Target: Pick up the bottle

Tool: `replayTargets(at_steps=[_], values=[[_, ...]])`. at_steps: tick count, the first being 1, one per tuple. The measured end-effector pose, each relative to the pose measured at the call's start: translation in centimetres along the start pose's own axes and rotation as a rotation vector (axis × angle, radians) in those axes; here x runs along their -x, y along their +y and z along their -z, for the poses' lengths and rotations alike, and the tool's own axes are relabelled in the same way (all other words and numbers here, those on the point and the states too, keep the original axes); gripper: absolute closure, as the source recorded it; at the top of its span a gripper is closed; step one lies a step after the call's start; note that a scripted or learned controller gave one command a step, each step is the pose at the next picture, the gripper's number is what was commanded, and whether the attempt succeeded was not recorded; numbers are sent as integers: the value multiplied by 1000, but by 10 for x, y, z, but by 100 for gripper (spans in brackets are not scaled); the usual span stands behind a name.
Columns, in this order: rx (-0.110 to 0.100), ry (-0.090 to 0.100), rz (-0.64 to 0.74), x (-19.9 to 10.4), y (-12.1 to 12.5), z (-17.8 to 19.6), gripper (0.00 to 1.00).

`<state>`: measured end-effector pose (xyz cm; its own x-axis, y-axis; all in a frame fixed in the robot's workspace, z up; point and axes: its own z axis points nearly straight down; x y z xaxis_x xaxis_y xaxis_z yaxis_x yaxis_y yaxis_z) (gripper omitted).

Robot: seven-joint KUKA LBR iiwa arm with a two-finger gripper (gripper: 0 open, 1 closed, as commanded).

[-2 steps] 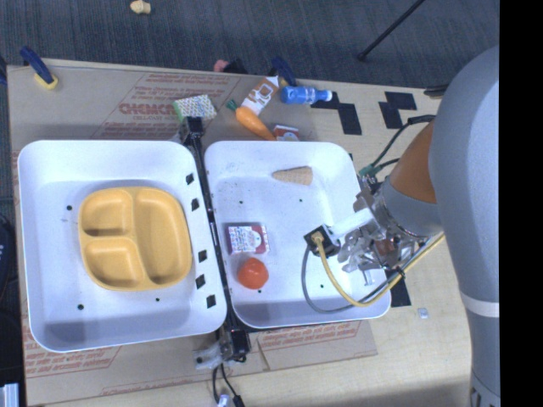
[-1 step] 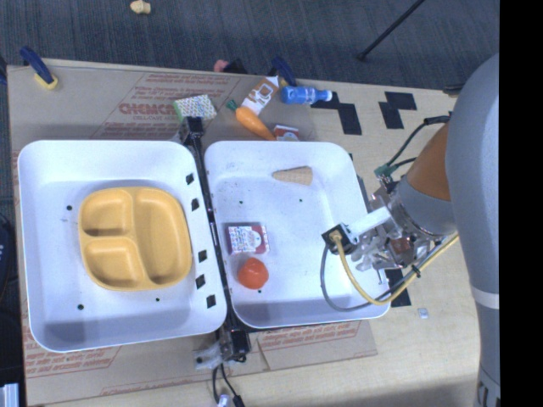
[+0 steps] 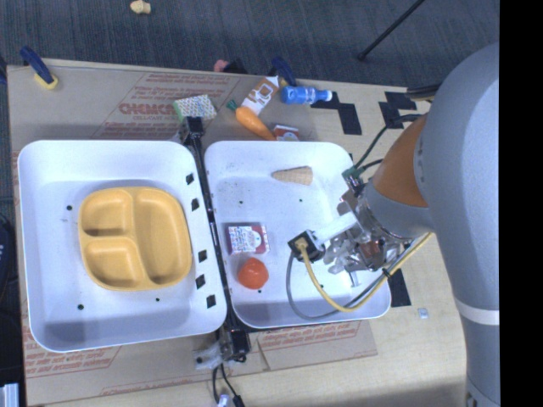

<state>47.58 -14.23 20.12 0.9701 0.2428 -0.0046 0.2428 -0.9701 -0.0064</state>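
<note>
The end effector point(image 3: 349, 257) sits low over the right part of the right shallow white bin point(image 3: 222, 227), but cables and wrist hardware crowd it, so I cannot tell whether it is released or clenched; nothing is visibly grasped. The grey arm with its orange band point(image 3: 405, 172) covers the bin's right rim and is cut off at the picture's edge.

The right bin holds a pale tan cone-shaped piece point(image 3: 293, 175) near its far wall, a small red-and-white printed packet point(image 3: 246, 238) near the centre, and a round orange-red ball-like item point(image 3: 252, 273) just beside the packet. The left shallow white bin point(image 3: 42, 227) holds a yellow three-compartment plastic tray point(image 3: 134, 236).

The small blue plastic bottle point(image 3: 301, 96) lies on its side on the table point(image 3: 102, 100) beyond the right bin, near an orange carrot-shaped toy point(image 3: 253, 123) and a white-and-orange carton point(image 3: 261, 94); its label is too small to read.
</note>
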Motion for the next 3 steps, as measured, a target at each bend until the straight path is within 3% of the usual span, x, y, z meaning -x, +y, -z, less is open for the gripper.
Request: replayTargets(at_steps=[3], values=[[2, 3, -34, 1, 6, 5, 100]])
